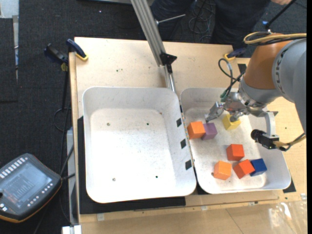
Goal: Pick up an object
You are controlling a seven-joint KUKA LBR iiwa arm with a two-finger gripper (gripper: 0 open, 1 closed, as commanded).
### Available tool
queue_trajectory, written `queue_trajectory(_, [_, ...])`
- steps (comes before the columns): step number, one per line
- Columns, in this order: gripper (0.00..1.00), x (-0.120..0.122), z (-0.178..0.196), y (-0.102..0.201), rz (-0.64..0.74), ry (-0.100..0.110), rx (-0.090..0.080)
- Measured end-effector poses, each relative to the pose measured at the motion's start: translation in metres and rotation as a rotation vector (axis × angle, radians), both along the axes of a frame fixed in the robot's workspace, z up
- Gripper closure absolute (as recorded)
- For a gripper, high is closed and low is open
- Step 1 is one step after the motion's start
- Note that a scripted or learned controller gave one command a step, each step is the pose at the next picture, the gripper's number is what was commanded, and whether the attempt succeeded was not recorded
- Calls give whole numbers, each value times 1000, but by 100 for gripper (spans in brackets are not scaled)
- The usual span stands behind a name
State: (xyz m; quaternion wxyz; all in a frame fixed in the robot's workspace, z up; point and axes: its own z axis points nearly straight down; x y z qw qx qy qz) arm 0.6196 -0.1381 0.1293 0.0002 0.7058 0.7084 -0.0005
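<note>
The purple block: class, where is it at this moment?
The purple block lies in the right bin, near its left wall, touching an orange block on its left, with the yellow block to its upper right.

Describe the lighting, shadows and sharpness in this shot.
Camera view: even overhead light, soft shadows; the blocks, like the purple block, look sharp; the left bin is bright but not blown out; the gripper looks slightly soft, the dark floor underexposed.
</note>
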Motion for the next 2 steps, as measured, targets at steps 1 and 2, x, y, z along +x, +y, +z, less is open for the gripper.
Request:
queue_trajectory(1, [100,1,14,0,-2,-7,-1])
queue_trajectory(2, [100,0,77,3,0,-8,-1])
